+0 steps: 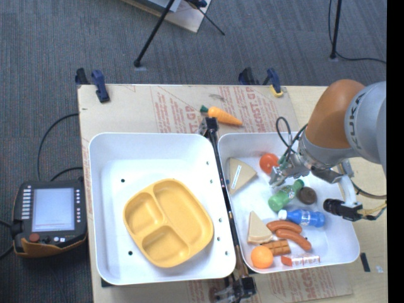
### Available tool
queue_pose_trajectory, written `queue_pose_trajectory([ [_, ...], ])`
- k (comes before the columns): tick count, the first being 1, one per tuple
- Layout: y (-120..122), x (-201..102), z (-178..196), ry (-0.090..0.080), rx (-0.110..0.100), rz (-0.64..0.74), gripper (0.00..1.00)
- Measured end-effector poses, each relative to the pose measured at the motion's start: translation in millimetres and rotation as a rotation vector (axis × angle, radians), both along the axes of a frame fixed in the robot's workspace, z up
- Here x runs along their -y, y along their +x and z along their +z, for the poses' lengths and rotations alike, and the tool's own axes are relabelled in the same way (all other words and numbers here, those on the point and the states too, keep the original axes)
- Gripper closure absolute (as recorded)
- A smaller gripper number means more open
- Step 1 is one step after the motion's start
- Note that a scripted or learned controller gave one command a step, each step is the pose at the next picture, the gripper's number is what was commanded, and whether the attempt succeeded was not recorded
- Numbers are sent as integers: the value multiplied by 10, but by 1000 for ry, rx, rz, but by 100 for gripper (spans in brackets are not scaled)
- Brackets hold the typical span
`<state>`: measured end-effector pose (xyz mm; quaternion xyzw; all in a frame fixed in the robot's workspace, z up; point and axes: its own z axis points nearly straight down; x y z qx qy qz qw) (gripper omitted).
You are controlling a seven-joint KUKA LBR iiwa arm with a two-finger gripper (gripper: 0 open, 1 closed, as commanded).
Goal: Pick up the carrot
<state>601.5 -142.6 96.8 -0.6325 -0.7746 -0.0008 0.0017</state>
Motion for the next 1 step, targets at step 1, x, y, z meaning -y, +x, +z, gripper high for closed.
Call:
queue_pose_trajectory([
  [1,133,-471,2159,-4,21,-111,100],
])
